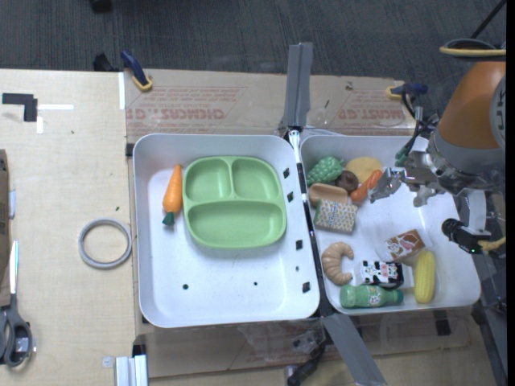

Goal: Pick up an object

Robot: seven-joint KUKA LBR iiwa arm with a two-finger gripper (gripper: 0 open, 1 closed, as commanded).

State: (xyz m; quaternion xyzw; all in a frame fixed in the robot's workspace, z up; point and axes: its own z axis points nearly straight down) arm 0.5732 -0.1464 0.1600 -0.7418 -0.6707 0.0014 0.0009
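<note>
My gripper (406, 188) hangs over the upper right part of the right bin (455, 296), its fingers spread open with nothing between them. Just left of it lie a small carrot piece (366, 185), a yellow round item (364, 168), a green bunch (326, 169) and a hot dog (327, 192). Below those sit a waffle square (335, 215), a croissant (338, 262), a cow-patterned carton (380, 273), a green bottle (370, 297), a brown box (405, 245) and a yellow corn cob (424, 276).
The left bin (233, 296) holds a green divided plate (235, 201) and an orange carrot (172, 191). On the bench to the left lie a tape ring (105, 242) and scissors (14, 328). A grey divider (298, 87) runs between the bins.
</note>
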